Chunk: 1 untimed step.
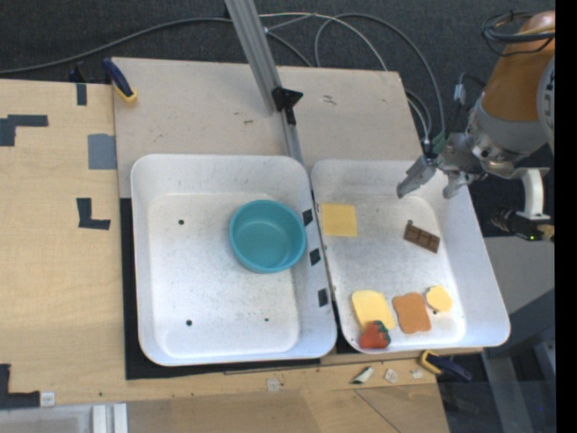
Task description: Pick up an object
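In the right bin [478, 269] lie a yellow square slice [339, 220], a brown chocolate piece [421, 236], a yellow wedge [370, 307], an orange-brown slice [412, 313], a small yellow round piece [439, 299] and a red strawberry [375, 336]. The left bin [162, 242] holds a teal bowl [267, 234]. My gripper [431, 179] hangs above the right bin's far right corner, open, with nothing between its fingers. It is above and slightly right of the chocolate piece.
A grey pole [261, 57] slants down to the gap between the bins. Cables [361, 25] loop across the bench behind the bins. A blue-yellow clip [119, 79] lies at the back left, another clip [433, 363] at the front.
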{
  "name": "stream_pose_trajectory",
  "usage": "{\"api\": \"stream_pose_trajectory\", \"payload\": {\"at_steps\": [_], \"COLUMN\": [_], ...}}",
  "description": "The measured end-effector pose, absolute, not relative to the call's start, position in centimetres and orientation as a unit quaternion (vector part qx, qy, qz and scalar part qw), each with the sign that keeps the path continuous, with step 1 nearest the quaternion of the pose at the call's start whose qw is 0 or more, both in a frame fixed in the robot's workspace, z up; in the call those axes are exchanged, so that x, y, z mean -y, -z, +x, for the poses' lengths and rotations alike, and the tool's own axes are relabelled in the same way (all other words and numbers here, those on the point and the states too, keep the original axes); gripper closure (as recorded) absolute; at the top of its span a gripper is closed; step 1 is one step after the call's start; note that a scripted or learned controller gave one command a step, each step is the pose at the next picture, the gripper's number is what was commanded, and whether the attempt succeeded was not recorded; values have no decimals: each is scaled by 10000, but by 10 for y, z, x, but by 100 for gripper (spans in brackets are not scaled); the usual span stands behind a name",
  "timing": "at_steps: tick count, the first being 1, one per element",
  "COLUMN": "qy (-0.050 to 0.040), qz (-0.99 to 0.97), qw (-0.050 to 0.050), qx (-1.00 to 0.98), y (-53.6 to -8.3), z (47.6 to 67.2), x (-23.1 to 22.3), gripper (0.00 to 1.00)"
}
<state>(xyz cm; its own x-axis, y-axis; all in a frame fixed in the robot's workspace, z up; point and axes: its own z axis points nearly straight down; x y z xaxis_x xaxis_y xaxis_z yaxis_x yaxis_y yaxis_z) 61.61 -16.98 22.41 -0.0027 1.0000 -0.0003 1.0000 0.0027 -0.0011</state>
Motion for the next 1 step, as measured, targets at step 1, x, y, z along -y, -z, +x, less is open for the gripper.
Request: {"api": "stream_pose_trajectory", "payload": {"at_steps": [1], "qy": [-7], "qz": [-7062], "qw": [2], "qx": [7080], "y": [-224], "z": [616], "x": [170], "gripper": [0]}}
